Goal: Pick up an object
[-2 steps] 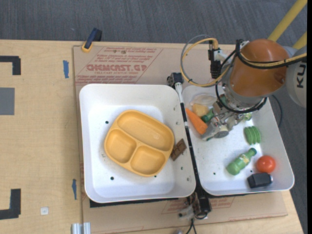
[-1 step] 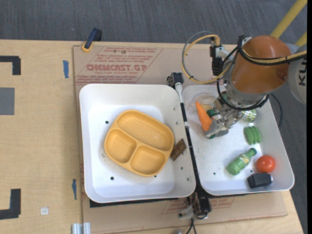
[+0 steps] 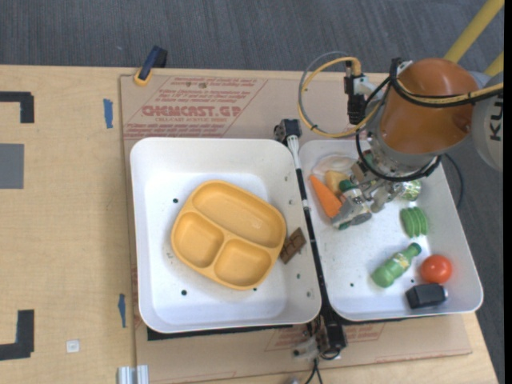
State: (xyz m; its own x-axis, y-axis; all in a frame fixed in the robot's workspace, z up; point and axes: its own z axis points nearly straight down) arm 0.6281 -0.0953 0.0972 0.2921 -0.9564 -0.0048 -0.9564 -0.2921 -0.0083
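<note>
Robotics lab test bench, not a home or kitchen. Evidence: light wood bench (image 3: 56, 238) with black tape markers at the left edge, blue tape bits, stamped cardboard sheet (image 3: 200, 102) under two white bins (image 3: 152, 294) mid-frame. Grey office carpet (image 3: 200, 14) along the top. Industrial arm (image 3: 424, 106) with loose yellow cabling (image 3: 324, 70) upper right. Bin contents are toy food and a yellow sectioned plate (image 3: 228, 234), i.e. test props.

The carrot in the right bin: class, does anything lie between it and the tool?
Nothing visible does. The tool hangs right beside the carrot in the right bin; the other toys lie away on its far side.
</note>
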